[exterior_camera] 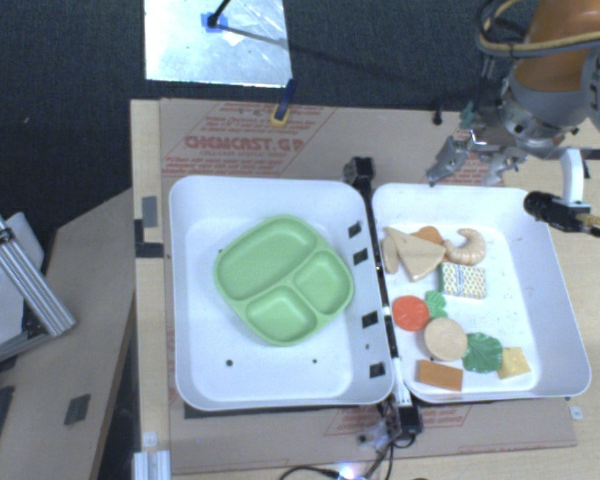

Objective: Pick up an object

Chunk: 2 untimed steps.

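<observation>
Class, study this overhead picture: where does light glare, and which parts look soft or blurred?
Camera view: glare whitens the shiny sheet at top; the white bins' rims look bright and flat; the arm's hand is slightly blurred; the small food pieces are soft, with faint shadows.

Arm (565,38) enters from far right, wrist angled down-left; gripper (465,173) fingers spread apart, holding nothing.

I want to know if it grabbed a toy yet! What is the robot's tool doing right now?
Tool: open, holding nothing, up above the far edge of the right bin.
</observation>
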Each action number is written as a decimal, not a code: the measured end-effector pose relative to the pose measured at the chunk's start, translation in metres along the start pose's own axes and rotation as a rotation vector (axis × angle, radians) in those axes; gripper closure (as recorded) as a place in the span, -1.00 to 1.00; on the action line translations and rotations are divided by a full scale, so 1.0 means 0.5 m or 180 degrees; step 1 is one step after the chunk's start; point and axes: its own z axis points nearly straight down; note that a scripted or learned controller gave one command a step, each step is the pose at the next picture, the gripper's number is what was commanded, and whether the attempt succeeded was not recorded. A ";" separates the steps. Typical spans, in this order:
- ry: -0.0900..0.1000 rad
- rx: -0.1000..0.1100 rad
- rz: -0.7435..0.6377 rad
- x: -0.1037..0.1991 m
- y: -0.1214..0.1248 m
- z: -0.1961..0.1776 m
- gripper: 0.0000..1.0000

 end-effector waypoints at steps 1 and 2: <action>-0.0004 -0.0038 -0.0005 0.000 0.004 -0.015 -1.00; -0.0003 -0.0032 -0.0013 0.013 0.007 0.072 -1.00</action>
